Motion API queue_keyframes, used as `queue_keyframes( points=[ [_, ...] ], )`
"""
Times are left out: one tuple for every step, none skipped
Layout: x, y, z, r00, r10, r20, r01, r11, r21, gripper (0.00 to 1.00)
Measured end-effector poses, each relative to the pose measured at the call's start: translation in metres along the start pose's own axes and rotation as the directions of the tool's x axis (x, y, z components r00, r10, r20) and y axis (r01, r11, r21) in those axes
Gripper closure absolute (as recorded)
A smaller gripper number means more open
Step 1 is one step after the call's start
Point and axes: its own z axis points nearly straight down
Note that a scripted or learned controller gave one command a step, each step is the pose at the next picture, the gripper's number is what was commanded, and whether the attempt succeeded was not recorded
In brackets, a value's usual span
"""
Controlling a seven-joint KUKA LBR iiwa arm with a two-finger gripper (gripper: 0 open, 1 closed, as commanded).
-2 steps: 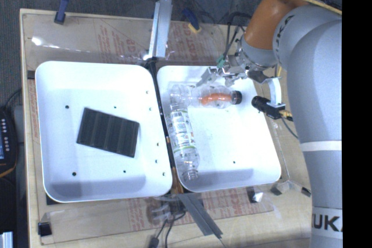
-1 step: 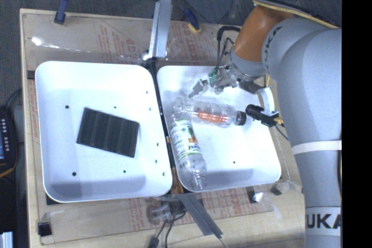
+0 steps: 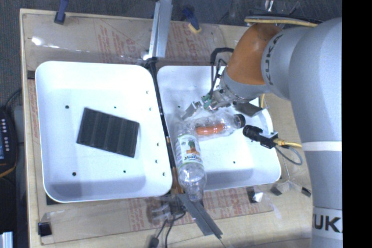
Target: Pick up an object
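**Gripper low over a clear bottle in the right bin**

A small clear bottle with orange contents (image 3: 216, 126) lay on its side near the middle of the right bin (image 3: 267, 170), its length running roughly left to right and its cap end toward the right. A larger clear plastic bottle with a printed label (image 3: 189, 161) lay just below and to the left of it, leaning against the divider between the bins, its lower end reaching over the near rim.

The gripper (image 3: 210, 100) sat just above the small bottle's upper left, close over it; whether it touched the bottle could not be made out. Nothing showed between the fingers, and their spacing could not be read at this size, so no grasp could be claimed.

Judged from this, the step in hand was the descent onto the small bottle. To do it well, the fingers would likely need to straddle the bottle across its narrow width, centred along the body rather than at the cap, since a smooth round bottle would tend to roll away from an off-centre pinch.

The left bin (image 3: 46, 125) held a dark ribbed rectangular pad (image 3: 108, 132), well apart from the arm (image 3: 302, 67).
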Motion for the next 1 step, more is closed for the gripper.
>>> queue_keyframes(
  points=[
    [-0.0156,-0.0638,0.0014,0.999,-0.034,-0.002,0.034,0.999,0.003,0.0]
  ],
)
